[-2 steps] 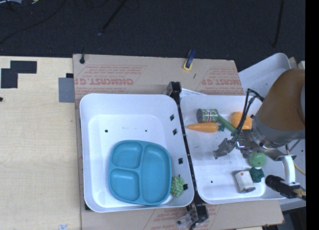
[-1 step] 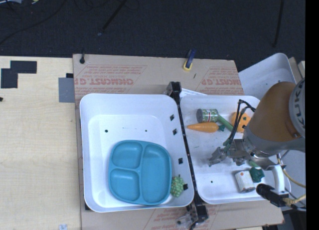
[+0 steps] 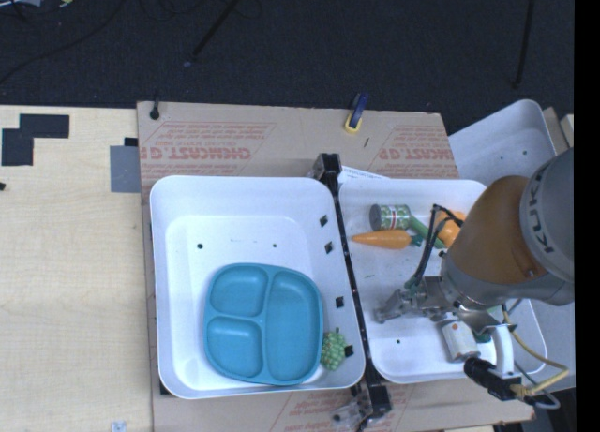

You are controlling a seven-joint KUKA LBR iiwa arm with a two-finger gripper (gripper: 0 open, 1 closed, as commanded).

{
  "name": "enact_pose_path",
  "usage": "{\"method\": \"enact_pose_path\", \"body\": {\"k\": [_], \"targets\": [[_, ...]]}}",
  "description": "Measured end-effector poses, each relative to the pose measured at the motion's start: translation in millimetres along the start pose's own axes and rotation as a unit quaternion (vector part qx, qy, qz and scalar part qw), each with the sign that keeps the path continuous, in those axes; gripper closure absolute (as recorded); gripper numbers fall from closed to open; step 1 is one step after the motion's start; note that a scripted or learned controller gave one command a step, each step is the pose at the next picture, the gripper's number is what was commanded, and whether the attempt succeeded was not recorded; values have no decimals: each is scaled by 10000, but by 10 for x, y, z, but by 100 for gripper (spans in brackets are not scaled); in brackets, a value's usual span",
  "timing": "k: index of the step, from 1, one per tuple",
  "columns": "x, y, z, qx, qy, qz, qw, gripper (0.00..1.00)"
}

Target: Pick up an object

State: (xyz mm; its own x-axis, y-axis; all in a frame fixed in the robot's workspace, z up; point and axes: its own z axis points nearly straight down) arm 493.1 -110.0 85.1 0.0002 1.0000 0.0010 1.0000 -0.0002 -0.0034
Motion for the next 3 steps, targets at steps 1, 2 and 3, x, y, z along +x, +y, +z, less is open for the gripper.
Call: {"method": "enact_pose_path", "body": {"k": [1, 2, 3], "targets": [[-18, -2, -125, 2, 5, 40, 10000, 100], [-124, 8, -688, -23, -7, 37, 10000, 100], [-82, -20, -1124, -24, -5, 0, 10000, 100]]}}
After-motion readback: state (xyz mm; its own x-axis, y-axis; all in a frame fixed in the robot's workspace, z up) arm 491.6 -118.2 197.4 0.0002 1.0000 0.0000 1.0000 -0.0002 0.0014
